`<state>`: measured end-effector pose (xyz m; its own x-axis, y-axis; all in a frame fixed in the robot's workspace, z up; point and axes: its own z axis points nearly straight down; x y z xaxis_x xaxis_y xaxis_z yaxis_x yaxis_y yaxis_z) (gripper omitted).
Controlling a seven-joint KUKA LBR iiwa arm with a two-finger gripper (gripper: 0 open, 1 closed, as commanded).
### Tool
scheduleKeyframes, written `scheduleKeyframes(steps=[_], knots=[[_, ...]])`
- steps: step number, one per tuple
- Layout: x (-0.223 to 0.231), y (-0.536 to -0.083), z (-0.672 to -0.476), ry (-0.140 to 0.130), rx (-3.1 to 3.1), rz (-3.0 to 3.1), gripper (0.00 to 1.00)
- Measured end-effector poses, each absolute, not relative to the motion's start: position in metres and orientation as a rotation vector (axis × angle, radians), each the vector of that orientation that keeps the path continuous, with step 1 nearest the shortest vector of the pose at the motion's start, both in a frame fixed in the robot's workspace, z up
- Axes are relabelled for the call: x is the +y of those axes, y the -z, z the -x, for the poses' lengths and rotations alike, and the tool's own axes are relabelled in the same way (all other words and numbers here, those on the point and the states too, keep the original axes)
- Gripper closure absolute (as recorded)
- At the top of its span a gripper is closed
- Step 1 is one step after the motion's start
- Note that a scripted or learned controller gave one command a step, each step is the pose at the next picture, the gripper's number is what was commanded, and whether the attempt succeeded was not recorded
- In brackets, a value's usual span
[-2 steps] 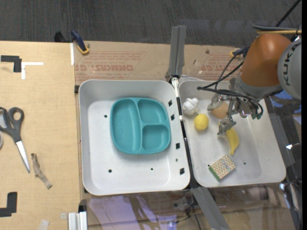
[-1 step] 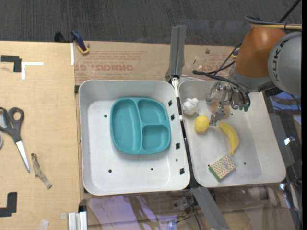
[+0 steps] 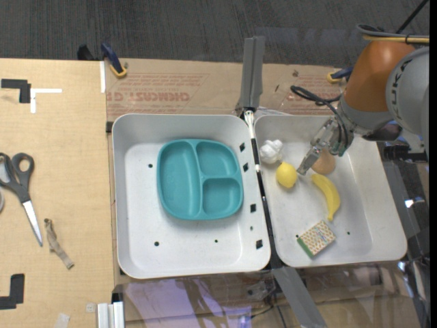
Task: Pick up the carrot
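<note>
Gripper point(image 3: 315, 157): over the right bin point(image 3: 382, 203), just right of the lemon point(image 3: 287, 175); jaw state cannot be told.
Carrot point(image 3: 325, 163): an orange stub beside the gripper tip, right of the lemon.
Banana point(image 3: 329, 195): lower right of the lemon.
Packet point(image 3: 317, 238): below the banana.
White lump point(image 3: 271, 150): upper left of the lemon.
Plate point(image 3: 201, 179): teal, in the left bin point(image 3: 130, 203).

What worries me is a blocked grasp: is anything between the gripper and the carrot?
Nothing visible does. The gripper is right at the carrot in the right bin, partly covering it. The lemon and the banana lie close by, beside the carrot rather than between.
</note>
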<state>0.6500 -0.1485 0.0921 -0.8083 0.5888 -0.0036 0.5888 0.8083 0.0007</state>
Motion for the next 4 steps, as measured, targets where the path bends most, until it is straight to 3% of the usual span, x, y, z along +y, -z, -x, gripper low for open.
scheduleKeyframes(steps=[1,2,3,4], knots=[[-0.214,-0.117,-0.634,0.001,2.933,-1.112,0.0],[-0.147,-0.092,-0.643,0.0,2.906,-1.19,0.0],[-0.205,-0.147,-0.655,0.001,2.732,-1.544,0.0],[-0.116,-0.091,-0.659,0.0,2.766,-1.491,0.0]])
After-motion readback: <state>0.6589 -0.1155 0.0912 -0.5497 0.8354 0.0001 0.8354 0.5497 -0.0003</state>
